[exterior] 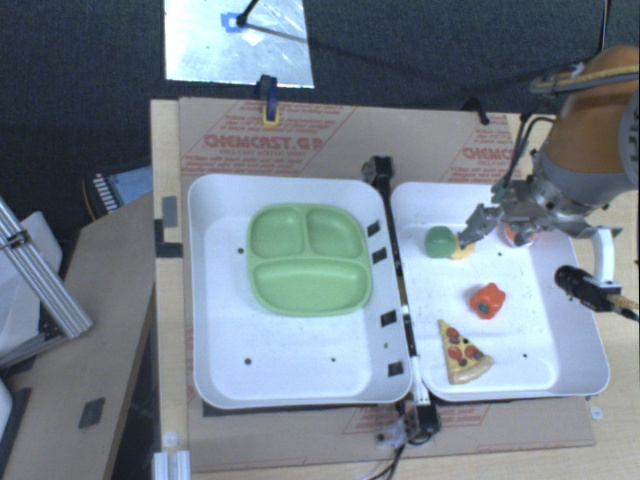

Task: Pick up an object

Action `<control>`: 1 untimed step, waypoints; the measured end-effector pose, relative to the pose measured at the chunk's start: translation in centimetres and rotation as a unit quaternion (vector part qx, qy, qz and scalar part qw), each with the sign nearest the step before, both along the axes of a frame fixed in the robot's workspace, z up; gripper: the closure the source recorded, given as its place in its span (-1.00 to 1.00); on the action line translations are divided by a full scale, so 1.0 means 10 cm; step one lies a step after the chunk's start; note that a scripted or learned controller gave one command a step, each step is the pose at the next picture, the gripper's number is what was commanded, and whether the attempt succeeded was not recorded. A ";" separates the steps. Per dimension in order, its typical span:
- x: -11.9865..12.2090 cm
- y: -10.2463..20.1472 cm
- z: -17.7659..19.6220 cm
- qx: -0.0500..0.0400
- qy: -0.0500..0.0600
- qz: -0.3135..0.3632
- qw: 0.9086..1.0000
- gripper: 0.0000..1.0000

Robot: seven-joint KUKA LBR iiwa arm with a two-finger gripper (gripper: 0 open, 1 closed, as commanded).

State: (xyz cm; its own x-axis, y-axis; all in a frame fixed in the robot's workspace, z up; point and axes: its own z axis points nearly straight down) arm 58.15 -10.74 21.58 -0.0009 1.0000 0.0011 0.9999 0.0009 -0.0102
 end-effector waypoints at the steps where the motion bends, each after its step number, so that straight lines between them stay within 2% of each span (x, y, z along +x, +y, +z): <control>1: 0.03 0.00 0.06 -0.001 -0.006 0.001 1.000 -1.00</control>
